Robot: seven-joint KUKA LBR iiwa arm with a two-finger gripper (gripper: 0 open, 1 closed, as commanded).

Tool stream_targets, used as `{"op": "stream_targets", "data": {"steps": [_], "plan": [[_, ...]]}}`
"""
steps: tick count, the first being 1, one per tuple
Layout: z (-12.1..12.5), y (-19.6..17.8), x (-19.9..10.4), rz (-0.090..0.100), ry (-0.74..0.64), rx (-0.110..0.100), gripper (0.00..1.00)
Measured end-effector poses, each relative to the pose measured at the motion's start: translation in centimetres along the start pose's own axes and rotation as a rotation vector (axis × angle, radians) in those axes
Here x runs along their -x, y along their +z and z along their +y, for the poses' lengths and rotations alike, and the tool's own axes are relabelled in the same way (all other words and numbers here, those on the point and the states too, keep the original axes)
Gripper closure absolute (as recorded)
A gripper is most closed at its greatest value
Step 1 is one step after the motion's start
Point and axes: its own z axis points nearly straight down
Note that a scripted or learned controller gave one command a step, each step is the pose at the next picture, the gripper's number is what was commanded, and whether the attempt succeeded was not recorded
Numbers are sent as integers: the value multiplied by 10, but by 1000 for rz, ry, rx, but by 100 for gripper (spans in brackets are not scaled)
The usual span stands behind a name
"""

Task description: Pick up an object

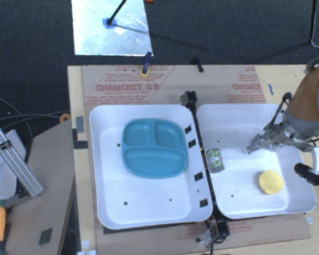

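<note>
Camera view is being occupied at centre by two white bins sitting side by side. A blue divided plate [153,148] is lying in the left bin [113,205], toward its upper middle. In the right bin [242,208], a small green-labelled can [215,160] is lying against the left wall, and a round yellow object [270,182] is resting toward the lower right. The gripper [258,142] is being held over the right bin's upper right part, above the yellow object and apart from it; nothing is being grasped, and its finger state cannot be told.
</note>
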Motion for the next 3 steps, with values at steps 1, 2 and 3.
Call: {"op": "stream_targets", "data": {"steps": [1,2,3], "plan": [[-87,1,-3,7,1,-11,0],[32,-1,-28,2,-13,8,0],[-59,1,-1,4,3,-10,0]]}}
